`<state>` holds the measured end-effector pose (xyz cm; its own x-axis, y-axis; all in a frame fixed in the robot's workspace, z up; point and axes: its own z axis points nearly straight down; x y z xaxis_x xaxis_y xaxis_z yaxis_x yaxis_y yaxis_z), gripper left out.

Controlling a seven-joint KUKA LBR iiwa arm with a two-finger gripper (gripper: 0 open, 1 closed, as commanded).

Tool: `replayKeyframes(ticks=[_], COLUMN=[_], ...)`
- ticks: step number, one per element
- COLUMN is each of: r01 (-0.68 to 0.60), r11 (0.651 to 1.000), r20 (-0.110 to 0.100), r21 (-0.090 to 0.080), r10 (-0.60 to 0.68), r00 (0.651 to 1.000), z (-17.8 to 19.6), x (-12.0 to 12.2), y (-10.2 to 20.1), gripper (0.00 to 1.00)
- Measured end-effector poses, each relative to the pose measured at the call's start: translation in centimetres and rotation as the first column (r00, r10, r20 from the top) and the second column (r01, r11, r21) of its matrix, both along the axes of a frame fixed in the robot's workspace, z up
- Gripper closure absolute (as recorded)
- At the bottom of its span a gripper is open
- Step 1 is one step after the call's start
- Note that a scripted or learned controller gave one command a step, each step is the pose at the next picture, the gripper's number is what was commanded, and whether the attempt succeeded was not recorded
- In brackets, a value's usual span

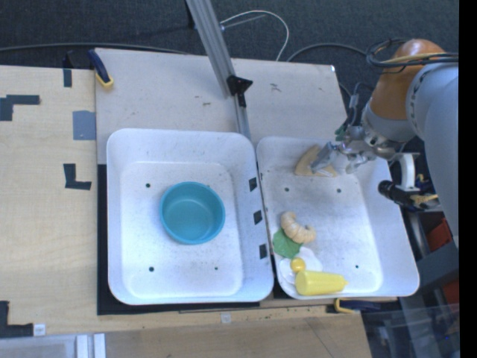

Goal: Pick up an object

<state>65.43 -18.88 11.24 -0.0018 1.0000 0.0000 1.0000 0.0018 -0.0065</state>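
At the bottom of the frame, in the lower corner of the right bin (387, 274), a yellow bottle-like object (320, 282) is lying on its side, touching a small yellow ball (297, 265) on a white disc. Just above them a curled tan piece (298, 230) is resting against a green leafy item (283, 245). In the left bin (119, 200) a blue bowl (193, 212) is sitting upright near the middle.

Higher up, at the top of the right bin, the gripper (333, 159) is reaching in from the right and hanging over or against a pale tan object (307, 159), the likely target. How its fingers are set is too blurred to judge, and whether the object is between them I cannot tell.

The object is lying close to the bin's upper wall, so the fingers may be striking the rim or pushing the piece against it rather than closing around it. It looks flat and soft, so it could be slipping out on the lift.

The bins are resting on a white board over a pale wooden bench (45, 222) marked with dark tape. A metal pole (212, 32) and cables are crossing dark carpet at the top.
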Motion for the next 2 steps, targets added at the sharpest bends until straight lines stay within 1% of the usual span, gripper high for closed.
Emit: replayKeyframes(ticks=[1, 2], r01=[-0.001, -0.002], r11=[1.0, 1.0], r20=[0.002, 0.003], r21=[-0.002, -0.002], r10=[0.001, 0.002], r00=[1.0, 1.0], z=[-2.5, -1.4], x=[0.0, 0.0], y=[0.0, 0.1], gripper=[0.0, 1.0])
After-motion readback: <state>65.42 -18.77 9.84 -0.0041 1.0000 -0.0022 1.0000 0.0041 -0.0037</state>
